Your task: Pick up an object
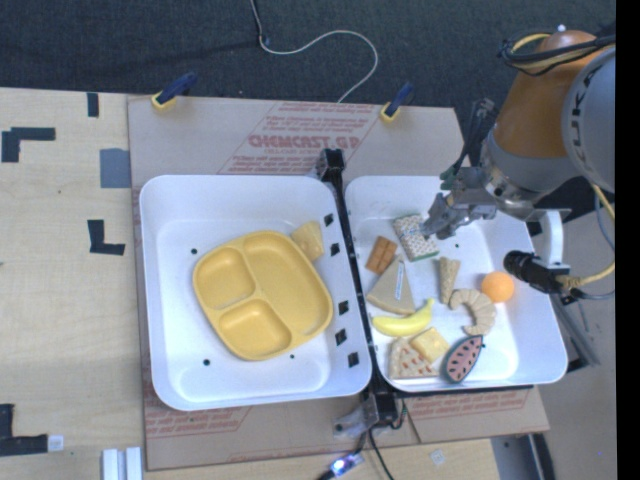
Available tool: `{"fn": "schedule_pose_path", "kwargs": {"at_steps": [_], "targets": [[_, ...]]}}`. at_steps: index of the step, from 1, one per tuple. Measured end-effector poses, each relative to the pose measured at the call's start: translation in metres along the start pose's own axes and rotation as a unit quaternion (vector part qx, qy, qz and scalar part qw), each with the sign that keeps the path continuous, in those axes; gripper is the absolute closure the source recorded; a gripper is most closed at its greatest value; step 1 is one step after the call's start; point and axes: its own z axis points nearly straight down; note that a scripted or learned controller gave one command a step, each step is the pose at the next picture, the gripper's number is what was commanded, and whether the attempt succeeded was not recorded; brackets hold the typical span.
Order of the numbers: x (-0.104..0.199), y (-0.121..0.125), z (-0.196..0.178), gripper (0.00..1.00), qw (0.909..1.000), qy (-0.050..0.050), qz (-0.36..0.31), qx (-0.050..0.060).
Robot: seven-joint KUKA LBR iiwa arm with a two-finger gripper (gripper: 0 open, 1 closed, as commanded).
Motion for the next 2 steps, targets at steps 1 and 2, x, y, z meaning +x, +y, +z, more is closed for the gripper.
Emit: {"fn": "schedule_pose_path", "kwargs": {"at_steps": [1,2], "targets": [[0.030,0.016,0.011,1.00,1.0000,0.000,-0.001,0.001],[0.033,0.021,-0.008,1.00,1.0000,0.000,0.000,0.000]]}}
